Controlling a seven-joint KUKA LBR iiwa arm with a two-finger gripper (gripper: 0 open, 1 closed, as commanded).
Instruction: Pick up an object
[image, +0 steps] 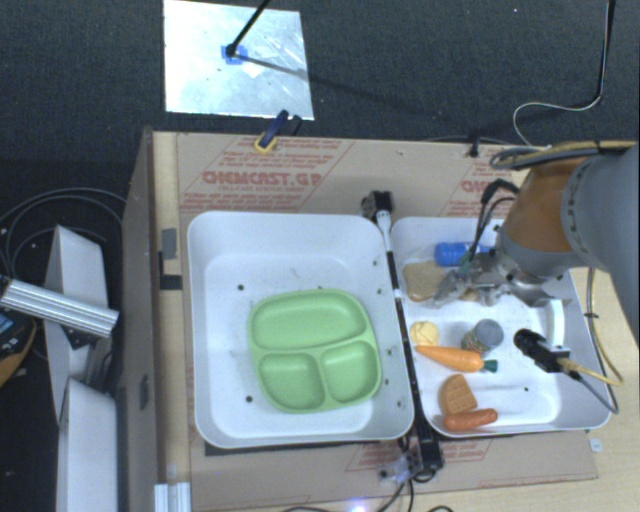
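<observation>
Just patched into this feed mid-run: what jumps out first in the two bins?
The green tray with three compartments lies in the middle of the left bin. The right bin is crowded with small items: a carrot, a sausage and a blue item. The grey arm reaches in from the right, its gripper low over that bin's upper part, by a tan item.

Both white bins (215, 330) look like smooth, slightly glossy plastic. The green divided plate (314, 350) is matt plastic. Beneath lies brown printed cardboard (300, 170); a crinkled shiny foil sheet (240, 60) rests on dark rough carpet (70, 90).
</observation>
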